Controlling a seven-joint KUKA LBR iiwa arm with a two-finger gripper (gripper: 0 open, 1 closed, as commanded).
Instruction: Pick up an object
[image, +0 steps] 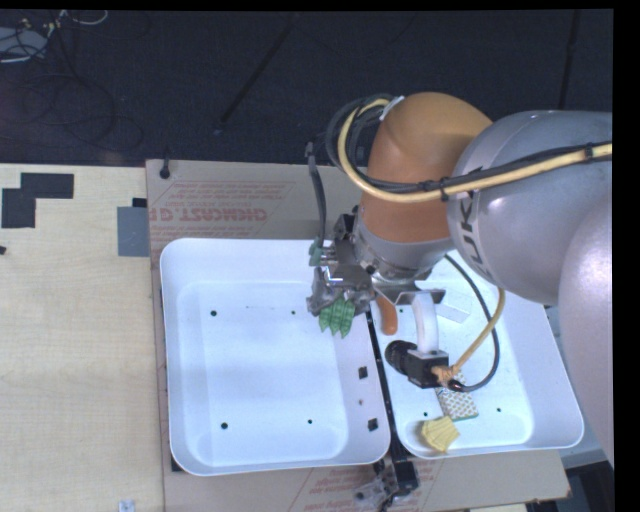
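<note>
Hanging over the right side of the left bin (190, 300), the green object (338, 318) sits clamped between the fingers of the gripper (335, 304), apparently gripped from above for lifting; a yellow piece (438, 434) lies in the right bin (530, 425).

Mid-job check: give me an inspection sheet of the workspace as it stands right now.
Surface: left bin and right bin side by side on cardboard.
Job's things: green object at the left bin's right edge; orange piece, checkered pad and yellow lump in the right bin.
Clutter: nothing seen.
Grippers: gripper directly above the green object; whether it grips cannot be told.
Cables: yellow cable along the arm; dark cables at top left.
Surroundings: wooden bench on the left.
</note>
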